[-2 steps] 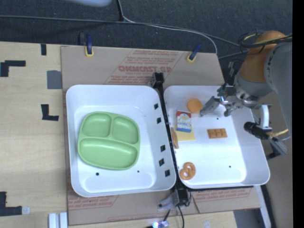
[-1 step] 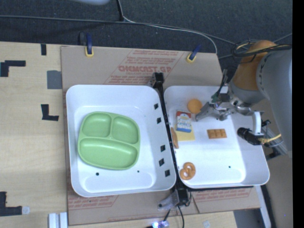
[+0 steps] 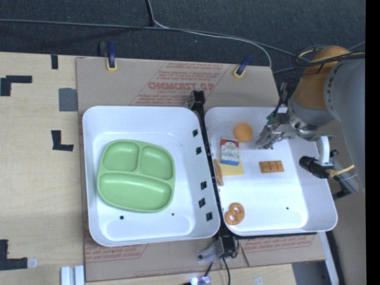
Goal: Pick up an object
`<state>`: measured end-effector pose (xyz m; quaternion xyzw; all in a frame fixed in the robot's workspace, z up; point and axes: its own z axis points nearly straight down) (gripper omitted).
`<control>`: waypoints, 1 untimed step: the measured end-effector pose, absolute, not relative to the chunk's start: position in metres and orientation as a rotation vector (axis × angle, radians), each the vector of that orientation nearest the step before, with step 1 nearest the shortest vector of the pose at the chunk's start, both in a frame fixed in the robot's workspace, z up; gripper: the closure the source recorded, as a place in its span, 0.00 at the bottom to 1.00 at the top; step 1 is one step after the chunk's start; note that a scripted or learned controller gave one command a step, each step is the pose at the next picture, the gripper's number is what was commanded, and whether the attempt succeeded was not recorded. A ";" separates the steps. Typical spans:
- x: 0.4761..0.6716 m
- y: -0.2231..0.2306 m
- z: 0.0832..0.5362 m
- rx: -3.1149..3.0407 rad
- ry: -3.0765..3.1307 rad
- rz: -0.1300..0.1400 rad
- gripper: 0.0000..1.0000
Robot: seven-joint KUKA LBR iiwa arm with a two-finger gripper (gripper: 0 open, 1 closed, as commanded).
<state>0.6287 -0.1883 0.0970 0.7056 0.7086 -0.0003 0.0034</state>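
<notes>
The right bin [image 3: 297,215] holds several small items. An orange ball [image 3: 243,131] lies near its back. A small red and white packet [image 3: 229,151] rests on a yellow block [image 3: 232,169] at the left side. A brown cracker [image 3: 271,167] sits mid-bin, and a pretzel [image 3: 234,213] lies near the front left. My gripper [image 3: 268,136] hangs low over the bin, just right of the orange ball and behind the cracker. Nothing shows between its fingers.
The left bin [image 3: 95,123] holds a green divided plate [image 3: 137,176]. A black divider [image 3: 205,159] runs between the two bins. The arm's grey body and orange band [image 3: 314,88] crowd the right bin's back right corner. Cables cross the dark bench behind.
</notes>
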 end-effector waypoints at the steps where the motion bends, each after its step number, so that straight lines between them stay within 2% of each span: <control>1: 0.634 -0.197 0.152 2.217 2.221 0.002 1.00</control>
